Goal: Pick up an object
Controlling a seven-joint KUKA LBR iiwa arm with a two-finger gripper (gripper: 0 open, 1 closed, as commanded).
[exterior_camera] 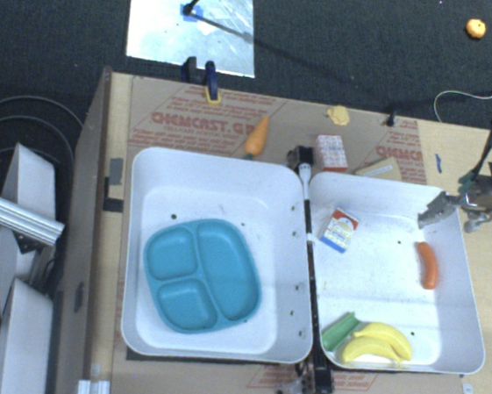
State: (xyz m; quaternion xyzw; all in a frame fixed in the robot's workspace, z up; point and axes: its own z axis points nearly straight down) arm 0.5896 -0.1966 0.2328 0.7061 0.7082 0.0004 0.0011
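Right bin [463,344]: orange sausage [430,265] is seen near the right wall; small carton [339,230] toward the far-left corner; bananas [378,343] and green item [338,329] along the near edge. Claw [446,210] is poised over the far-right corner, nothing held; finger state cannot be told. Blue tray [202,274] is seen in the left bin [151,181].

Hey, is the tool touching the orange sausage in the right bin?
Apart. The camera view shows the tool near the bin's far right corner, with bare white floor between it and the orange sausage.
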